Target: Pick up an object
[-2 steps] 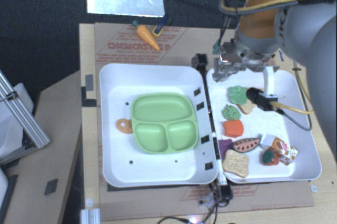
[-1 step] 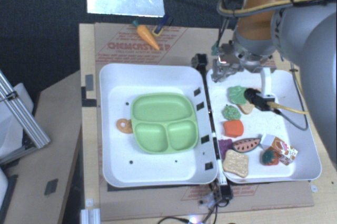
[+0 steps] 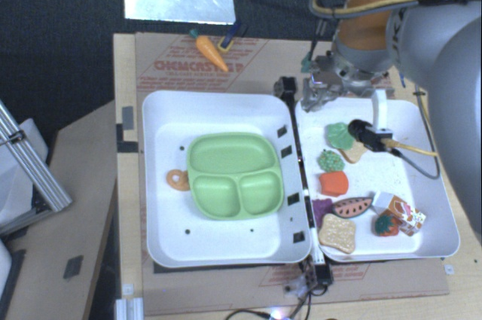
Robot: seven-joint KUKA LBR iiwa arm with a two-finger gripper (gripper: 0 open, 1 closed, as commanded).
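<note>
Bench (image 3: 90, 183): we see a tan bench carrying two shallow white bins side by side, on a printed cardboard sheet.
Arm (image 3: 437, 32): we see it grey with an orange band, reaching in from the right over the bench's far right corner.
Left bin (image 3: 162, 236): it holds a green divided tray and a small orange ring.
Right bin (image 3: 440, 228): it holds the toy foods, which sit toward its near and left parts.
Green tray (image 3: 233, 175): it lies flat in the middle of the left bin, three compartments up.
Hand (image 3: 320, 94): we see it at the far left corner of the right bin, nothing visibly between its fingers; we cannot tell whether they are apart or closed.
Toy foods: a green leafy piece (image 3: 340, 135) lies nearest the hand, then a green knobbly piece (image 3: 330, 160), an orange-red block (image 3: 334, 183), a watermelon slice (image 3: 352, 206) and a toast slice (image 3: 337, 233) toward the near edge.
Carrot (image 3: 210, 53): it lies outside the bins on the cardboard at the far edge.
Orange ring (image 3: 178, 180): it touches the tray's left side.
</note>
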